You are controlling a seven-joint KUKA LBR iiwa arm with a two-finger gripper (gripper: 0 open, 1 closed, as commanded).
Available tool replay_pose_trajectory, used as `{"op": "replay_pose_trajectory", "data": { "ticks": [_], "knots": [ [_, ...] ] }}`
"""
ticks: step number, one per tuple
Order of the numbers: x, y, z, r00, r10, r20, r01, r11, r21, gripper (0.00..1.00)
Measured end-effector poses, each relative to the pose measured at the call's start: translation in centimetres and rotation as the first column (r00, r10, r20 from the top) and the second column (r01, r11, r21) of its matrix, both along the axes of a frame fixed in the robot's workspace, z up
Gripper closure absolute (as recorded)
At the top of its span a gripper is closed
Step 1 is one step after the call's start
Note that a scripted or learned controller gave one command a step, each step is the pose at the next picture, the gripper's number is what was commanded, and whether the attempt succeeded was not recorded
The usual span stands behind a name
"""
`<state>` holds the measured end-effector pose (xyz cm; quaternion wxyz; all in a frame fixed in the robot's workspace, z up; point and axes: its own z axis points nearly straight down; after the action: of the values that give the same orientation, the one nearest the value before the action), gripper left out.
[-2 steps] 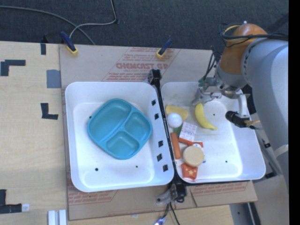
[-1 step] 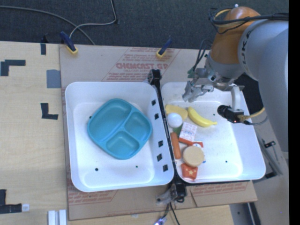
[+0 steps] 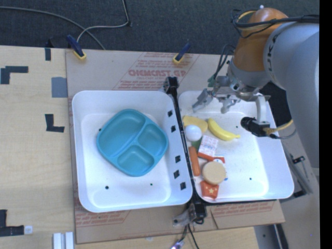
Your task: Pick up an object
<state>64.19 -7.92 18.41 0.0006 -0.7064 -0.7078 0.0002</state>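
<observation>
Camera view: the jaws (image 3: 214, 102) hang spread apart and grasp nothing above the far edge of the right bin (image 3: 270, 165). Just below them lies a banana (image 3: 223, 130), beside a lemon (image 3: 194, 122), white ball (image 3: 193, 133) and carrot (image 3: 194, 161). A blue plate (image 3: 132, 141) sits in the left bin (image 3: 85, 139).

pale wooden bench (image 3: 31, 154) under brown cardboard (image 3: 129, 71), dark carpet (image 3: 155, 9) behind.

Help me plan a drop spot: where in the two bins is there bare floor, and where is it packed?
Bare floor: the right bin between the banana and its right wall, and the left bin around the blue divided plate. Crowded: the right bin's left edge, where lemon, white ball, carrot and packets cluster.
</observation>
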Motion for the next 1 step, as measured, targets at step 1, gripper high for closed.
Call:
{"op": "replay_pose_trajectory", "data": {
  "ticks": [1],
  "knots": [
    [-3.04, -3.92, -9.78, 1.000, -0.001, 0.003, 0.001, 1.000, -0.001, 0.00]
  ]
}}
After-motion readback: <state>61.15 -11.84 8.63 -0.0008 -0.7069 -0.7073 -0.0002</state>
